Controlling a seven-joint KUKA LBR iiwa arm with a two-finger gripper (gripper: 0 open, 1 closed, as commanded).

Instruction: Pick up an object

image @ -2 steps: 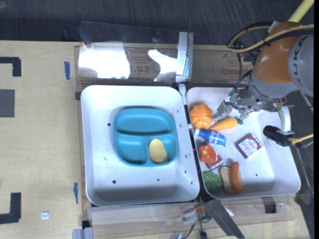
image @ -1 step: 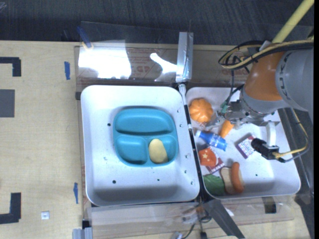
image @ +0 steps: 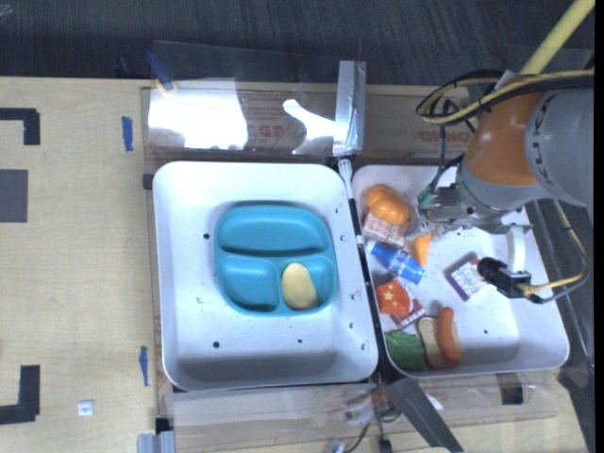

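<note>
My gripper (image: 436, 208) is low over the back of the right bin (image: 543, 343), under the orange band of the arm (image: 500, 149). It hangs just right of an orange round item (image: 385, 199) and above a small orange carrot-like piece (image: 422, 248). Around it lie a printed box (image: 382, 227), a blue packet (image: 397, 263), a purple packet (image: 464, 277), a red tomato-like piece (image: 393, 297), a green piece (image: 406, 347) and a hot dog (image: 441, 336). I see nothing held in the gripper.
The left bin (image: 189, 328) holds a blue divided plate (image: 250, 253) with a yellow oval piece (image: 299, 285) in its right compartment. A black connector with a yellow cable (image: 505, 275) hangs over the right bin. A metal post (image: 349, 107) stands behind the bins.
</note>
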